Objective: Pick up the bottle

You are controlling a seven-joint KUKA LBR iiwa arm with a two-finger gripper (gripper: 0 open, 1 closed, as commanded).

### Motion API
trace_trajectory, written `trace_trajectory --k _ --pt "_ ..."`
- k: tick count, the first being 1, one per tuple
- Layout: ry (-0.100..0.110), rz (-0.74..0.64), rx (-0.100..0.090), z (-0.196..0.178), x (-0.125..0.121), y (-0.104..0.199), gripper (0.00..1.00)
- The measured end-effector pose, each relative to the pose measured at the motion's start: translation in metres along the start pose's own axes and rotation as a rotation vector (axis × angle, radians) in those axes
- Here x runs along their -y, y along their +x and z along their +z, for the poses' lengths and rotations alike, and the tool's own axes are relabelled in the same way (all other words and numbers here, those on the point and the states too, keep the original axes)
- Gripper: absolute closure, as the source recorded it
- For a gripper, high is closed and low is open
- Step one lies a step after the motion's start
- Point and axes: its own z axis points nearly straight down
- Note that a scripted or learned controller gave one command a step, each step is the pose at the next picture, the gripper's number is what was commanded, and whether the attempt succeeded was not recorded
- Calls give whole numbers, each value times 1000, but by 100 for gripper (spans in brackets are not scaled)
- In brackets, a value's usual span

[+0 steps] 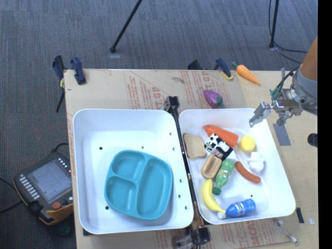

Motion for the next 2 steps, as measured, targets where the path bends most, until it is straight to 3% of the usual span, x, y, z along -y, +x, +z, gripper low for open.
trace_trajectory --k 1,2 --pt "0 -3 -1 -10 -1 0 100" --pt "-3 -70 2 -130 86 -20 100"
